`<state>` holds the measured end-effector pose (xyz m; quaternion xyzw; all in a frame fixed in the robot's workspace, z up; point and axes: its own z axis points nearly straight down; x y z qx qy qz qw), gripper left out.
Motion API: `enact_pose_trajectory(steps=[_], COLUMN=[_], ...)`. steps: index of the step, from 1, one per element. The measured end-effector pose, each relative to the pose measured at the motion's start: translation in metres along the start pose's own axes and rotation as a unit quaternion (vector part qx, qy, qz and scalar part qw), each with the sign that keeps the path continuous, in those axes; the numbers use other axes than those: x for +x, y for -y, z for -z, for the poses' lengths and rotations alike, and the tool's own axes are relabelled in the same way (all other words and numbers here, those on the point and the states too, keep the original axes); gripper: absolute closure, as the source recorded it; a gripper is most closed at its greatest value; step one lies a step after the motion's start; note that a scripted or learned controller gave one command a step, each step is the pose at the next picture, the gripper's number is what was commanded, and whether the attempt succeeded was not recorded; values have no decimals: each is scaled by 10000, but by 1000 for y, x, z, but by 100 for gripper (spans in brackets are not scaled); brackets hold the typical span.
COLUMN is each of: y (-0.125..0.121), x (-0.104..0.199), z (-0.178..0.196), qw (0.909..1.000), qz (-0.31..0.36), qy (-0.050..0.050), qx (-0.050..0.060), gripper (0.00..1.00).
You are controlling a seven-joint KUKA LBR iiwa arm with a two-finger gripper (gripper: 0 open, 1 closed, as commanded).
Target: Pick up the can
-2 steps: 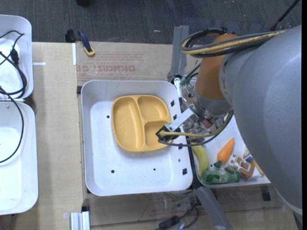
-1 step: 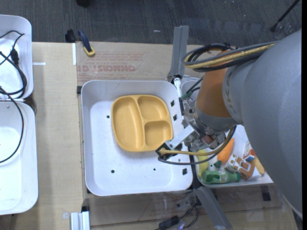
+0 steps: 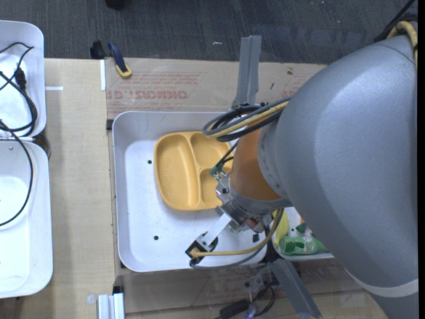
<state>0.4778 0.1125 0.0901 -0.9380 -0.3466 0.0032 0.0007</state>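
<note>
Holding 1 yellow tray [image 3: 179, 175], 1 white bin [image 3: 133, 231]

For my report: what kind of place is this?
Probably a robotics lab or test bench: a grey arm over a white bin holding a yellow divided tray, with loose cables alongside.

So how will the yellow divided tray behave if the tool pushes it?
The yellow divided tray looks like thin moulded plastic, so probably light and stiff. It lies flat on the smooth floor of the white bin, so it would likely slide, not tip.
</note>
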Motion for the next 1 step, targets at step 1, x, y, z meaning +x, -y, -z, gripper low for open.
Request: enact_pose_trajectory(steps=[1], y=[-13], x=[0], z=[43], qw=[9984], qz=[-559], qy=[-6], qx=[-8], gripper=[0])
